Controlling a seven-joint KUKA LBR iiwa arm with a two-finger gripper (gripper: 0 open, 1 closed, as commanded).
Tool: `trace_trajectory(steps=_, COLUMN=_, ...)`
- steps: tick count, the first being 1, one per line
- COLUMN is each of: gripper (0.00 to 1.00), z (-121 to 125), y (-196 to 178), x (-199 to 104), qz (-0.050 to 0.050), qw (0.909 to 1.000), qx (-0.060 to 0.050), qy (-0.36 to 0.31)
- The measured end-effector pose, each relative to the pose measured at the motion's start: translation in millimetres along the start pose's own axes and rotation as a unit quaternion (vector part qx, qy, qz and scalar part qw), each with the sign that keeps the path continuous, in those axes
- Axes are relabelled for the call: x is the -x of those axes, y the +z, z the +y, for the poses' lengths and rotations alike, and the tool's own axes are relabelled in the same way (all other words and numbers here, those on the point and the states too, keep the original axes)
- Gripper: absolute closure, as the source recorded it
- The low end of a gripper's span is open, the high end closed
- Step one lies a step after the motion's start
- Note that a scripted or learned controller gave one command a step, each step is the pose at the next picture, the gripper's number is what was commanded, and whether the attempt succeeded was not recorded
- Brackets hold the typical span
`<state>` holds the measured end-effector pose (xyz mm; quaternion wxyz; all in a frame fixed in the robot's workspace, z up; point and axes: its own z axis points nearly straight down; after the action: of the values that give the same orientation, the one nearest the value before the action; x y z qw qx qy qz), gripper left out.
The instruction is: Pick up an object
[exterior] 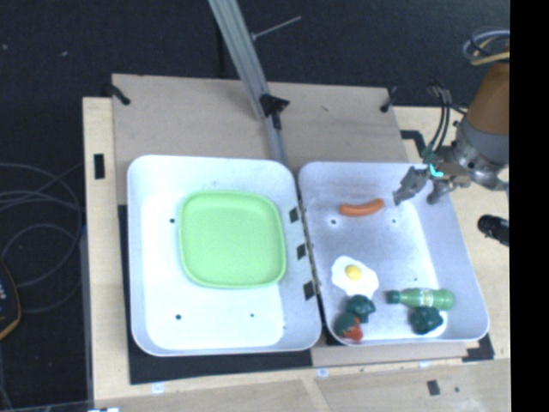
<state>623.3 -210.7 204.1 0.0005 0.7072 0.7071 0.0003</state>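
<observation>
Bench point(103, 256), left bin point(154, 230) holding green plate point(232, 239); tool point(422, 184) open, empty

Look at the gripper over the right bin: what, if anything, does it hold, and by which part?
Nothing is held. The gripper hovers open over the right bin's upper right corner, beside the sausage but apart from it.

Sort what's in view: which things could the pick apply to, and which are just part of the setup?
Candidates for the pick, all in the right bin:
sausage
fried egg
green bottle
two dark green pieces
gripper, above the bin's far corner

Just setup:
green plate
left bin
</observation>
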Motion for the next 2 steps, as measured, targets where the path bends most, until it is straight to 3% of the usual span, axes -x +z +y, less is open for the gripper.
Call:
trace_trajectory(steps=1, gripper=0.00, z=0, y=0, x=0, qz=0.000, qw=1.0000, qx=0.000, qy=0.000)
trace_trajectory(steps=2, gripper=0.00, z=0, y=43, x=6, qz=0.000, qw=1.0000, qx=-0.002, qy=0.000)
